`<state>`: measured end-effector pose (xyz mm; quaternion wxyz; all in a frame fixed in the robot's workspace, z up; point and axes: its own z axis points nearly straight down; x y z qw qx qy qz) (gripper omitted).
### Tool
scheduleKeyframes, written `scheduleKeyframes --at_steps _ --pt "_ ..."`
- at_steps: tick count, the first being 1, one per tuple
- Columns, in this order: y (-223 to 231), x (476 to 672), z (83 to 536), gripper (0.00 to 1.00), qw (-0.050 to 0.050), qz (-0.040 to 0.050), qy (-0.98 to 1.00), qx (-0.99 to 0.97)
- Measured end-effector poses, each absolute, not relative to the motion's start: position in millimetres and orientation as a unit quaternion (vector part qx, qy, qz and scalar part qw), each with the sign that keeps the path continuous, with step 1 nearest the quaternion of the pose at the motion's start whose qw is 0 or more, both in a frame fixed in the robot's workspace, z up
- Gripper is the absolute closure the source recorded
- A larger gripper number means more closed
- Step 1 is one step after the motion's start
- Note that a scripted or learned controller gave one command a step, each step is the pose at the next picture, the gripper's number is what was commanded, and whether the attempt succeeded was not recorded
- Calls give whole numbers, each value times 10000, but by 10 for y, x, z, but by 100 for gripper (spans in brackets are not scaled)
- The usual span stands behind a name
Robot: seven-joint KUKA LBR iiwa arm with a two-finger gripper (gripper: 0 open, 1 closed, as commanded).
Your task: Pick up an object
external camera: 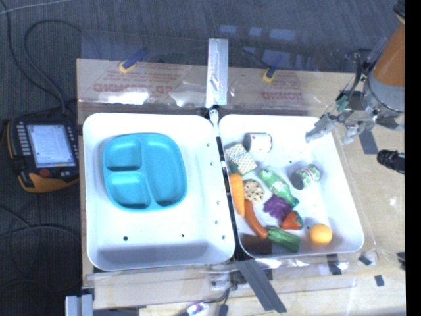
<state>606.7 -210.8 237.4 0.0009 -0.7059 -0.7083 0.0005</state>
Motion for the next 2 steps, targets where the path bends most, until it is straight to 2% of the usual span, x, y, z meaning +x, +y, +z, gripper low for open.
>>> scheduleKeyframes --at_steps 1,2 --pt "-2115 5671 1073 0 55 -2 -6693 -7429" --pt "-1970 5931 922 0 -1 -1 -6495 -7603"
